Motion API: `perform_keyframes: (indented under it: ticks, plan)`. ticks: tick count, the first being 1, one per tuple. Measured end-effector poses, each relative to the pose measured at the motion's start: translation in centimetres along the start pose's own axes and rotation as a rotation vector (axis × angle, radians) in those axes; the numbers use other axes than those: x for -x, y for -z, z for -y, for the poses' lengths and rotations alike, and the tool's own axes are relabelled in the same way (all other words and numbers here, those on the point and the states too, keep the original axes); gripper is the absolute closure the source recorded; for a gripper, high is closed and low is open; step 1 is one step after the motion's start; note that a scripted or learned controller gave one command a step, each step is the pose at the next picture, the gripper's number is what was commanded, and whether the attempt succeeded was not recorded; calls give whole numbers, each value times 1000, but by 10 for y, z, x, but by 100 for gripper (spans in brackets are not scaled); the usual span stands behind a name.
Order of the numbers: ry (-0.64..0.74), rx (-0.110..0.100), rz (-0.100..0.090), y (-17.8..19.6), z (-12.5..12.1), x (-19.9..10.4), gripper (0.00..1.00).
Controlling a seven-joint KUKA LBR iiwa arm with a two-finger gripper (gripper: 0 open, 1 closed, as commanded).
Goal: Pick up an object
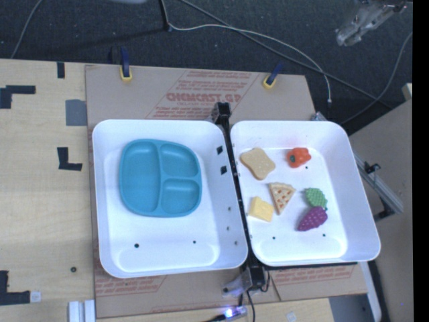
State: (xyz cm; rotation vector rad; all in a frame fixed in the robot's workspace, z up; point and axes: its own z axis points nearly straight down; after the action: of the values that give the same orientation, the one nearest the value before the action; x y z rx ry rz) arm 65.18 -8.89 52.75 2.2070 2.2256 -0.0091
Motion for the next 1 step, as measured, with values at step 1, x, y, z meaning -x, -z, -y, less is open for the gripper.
perform_keyframes:
  ticks: [1]
  plan:
    - [2, 0, 2, 10, 0, -1, 100]
